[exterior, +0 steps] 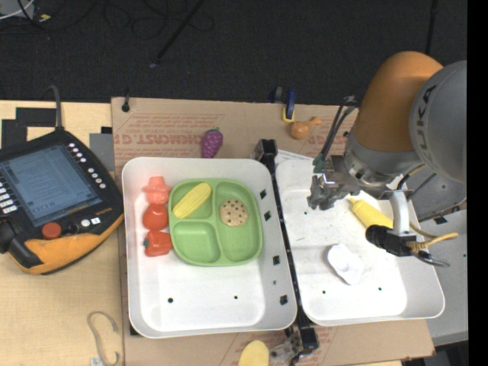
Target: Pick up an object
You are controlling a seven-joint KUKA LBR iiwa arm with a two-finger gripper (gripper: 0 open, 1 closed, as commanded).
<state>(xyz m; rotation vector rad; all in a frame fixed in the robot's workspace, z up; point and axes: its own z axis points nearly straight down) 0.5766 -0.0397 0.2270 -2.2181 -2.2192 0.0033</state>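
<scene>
My gripper [320,195] hangs low over the upper left part of the right bin [427,303], with its tip close to the bin floor. A yellow banana-like object [369,211] lies just right of it, partly under the wrist. Nearer the front of that bin rests a white crumpled object [347,264], apart from the gripper. No object shows between the gripper's tips. In the left bin [198,303] a green divided plate [206,246] carries a yellow corn cob [191,198] and a round cookie [233,213].
Pink and red toy pieces [155,216] sit left of the plate. Behind the bins lie a purple grape bunch [212,142] and an orange toy [303,127]. A teach pendant [53,197] rests at far left; a yellow object [254,352] lies before the bins.
</scene>
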